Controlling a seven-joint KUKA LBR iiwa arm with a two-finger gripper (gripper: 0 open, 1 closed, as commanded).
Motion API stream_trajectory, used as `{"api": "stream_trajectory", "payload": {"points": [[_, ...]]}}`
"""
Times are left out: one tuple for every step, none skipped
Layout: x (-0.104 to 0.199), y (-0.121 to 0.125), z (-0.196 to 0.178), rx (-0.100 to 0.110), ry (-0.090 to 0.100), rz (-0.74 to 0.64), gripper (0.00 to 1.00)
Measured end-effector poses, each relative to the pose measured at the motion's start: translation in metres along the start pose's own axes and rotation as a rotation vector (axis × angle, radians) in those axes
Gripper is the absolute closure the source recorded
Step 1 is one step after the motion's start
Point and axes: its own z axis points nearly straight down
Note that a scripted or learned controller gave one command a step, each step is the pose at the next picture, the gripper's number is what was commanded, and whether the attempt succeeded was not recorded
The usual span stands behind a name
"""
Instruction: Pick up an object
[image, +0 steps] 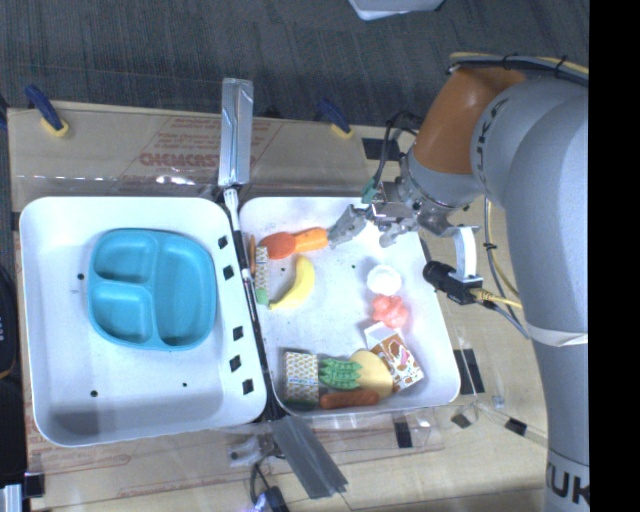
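Over the right bin (437, 330), near its back edge, hangs the gripper (368, 228). Its two fingers (347, 226) look spread apart with nothing between them, though they are small and a bit blurry. Just to the left of the gripper lies an orange carrot (297, 241), close to one fingertip. Below that is a yellow banana (296, 284). Lower down from the gripper sit a white ball (384, 279) and a pink lump (391, 311) that is hard to make out. Far to the left, a blue tray (153, 287) rests in the left bin (40, 330). More toys crowd the front edge, piled up and partly hiding each other.
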Motion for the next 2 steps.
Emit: {"api": "stream_trajectory", "payload": {"points": [[0.0221,-0.0027,0.1006,-0.002,-0.001,-0.160,0.00],[0.0219,-0.0027,0.1007,-0.002,-0.001,-0.160,0.00]]}}
